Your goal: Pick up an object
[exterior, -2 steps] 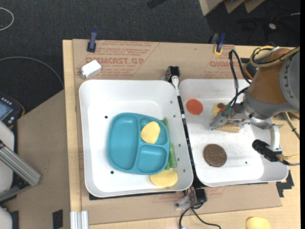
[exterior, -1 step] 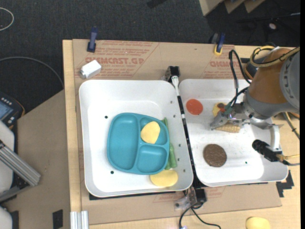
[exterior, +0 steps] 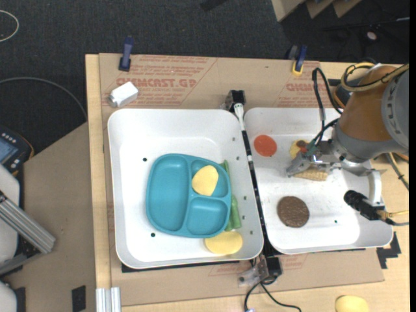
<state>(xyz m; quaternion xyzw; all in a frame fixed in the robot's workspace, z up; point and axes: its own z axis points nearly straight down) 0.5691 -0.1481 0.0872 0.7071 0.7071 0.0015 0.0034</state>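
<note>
The desk (exterior: 195, 83) is a brown board carrying two white bins side by side. The left bin (exterior: 130, 174) is the bigger-looking one; the right bin (exterior: 338, 233) sits at its three o'clock, their rims touching along the middle. My arm (exterior: 374, 122) comes in from three o'clock, orange band above the wrist, and bends down over the right bin's upper half.

In the left bin a blue tray (exterior: 172, 197) lies near the centre. A green piece (exterior: 233, 207) shows along the tray's three o'clock edge. A yellow oval (exterior: 206, 180) rests in the tray's upper right compartment, and a second yellow piece (exterior: 224, 242) lies at the tray's five o'clock, partly under it.

In the right bin a brown disc (exterior: 293, 211) lies at six o'clock of my tool (exterior: 307, 164); an orange disc (exterior: 265, 145) lies at its ten o'clock. My tool is low over a tan waffle-like piece (exterior: 316, 173), its dark fingers splayed apart, released, nothing between them. A small yellow item (exterior: 299, 149) sits just at its twelve o'clock.
</note>
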